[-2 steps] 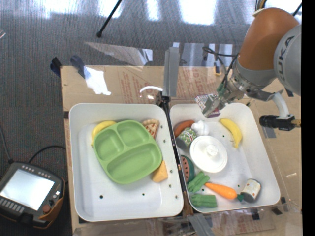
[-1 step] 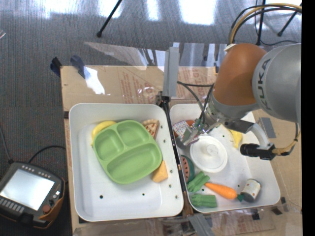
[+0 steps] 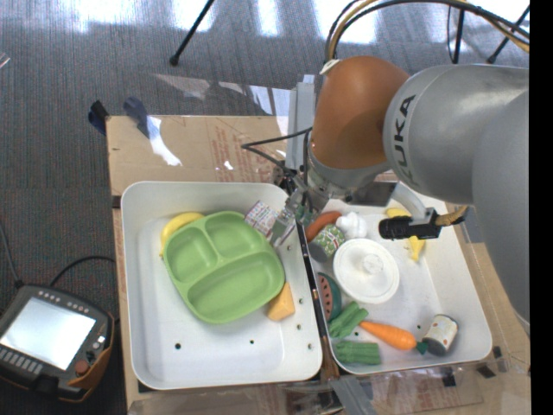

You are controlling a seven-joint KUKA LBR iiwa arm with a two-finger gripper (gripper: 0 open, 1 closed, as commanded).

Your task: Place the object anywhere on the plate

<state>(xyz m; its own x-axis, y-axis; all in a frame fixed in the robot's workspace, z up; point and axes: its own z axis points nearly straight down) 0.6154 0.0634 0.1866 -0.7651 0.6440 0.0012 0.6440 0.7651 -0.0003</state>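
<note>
A green divided plate [image 3: 223,266] lies in the left bin [image 3: 147,335], tilted toward the bin's middle. A small pink-and-white packet [image 3: 259,213] sits at the plate's upper right corner, over its rim. My gripper [image 3: 288,219] hangs just right of that packet, close to the wall between the two bins. The big orange wrist above hides most of it. Whether the packet is in its grasp cannot be seen.
A yellow piece [image 3: 180,224] pokes out from under the plate's left edge; an orange wedge [image 3: 281,303] lies at its lower right. The right bin [image 3: 458,292] holds a white round lid [image 3: 367,269], a carrot [image 3: 389,335], green toys [image 3: 348,319], a green can [image 3: 328,242] and other small items.
</note>
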